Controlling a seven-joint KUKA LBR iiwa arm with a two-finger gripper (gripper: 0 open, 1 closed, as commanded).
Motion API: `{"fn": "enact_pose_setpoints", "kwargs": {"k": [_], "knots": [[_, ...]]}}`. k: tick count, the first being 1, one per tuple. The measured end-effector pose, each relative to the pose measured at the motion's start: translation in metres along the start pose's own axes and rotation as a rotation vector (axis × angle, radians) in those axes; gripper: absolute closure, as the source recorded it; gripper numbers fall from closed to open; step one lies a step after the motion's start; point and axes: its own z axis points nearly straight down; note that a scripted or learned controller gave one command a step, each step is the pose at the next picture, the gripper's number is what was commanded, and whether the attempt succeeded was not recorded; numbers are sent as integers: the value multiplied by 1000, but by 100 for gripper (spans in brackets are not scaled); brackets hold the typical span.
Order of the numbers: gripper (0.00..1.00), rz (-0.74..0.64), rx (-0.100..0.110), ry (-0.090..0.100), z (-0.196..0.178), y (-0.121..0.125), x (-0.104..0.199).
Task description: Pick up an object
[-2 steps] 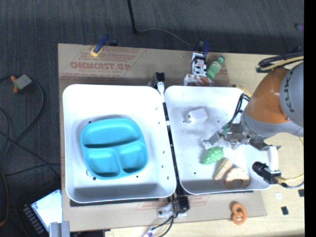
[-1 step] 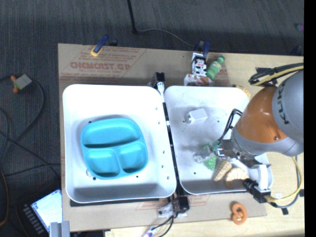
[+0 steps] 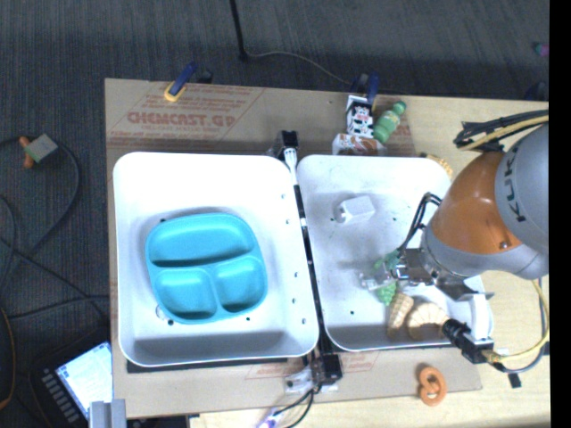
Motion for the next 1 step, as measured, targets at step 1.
{"fn": "enact_pose_setpoints", "kwargs": {"k": [1], "knots": [[100, -4, 14, 7, -152, 48, 73]]}}
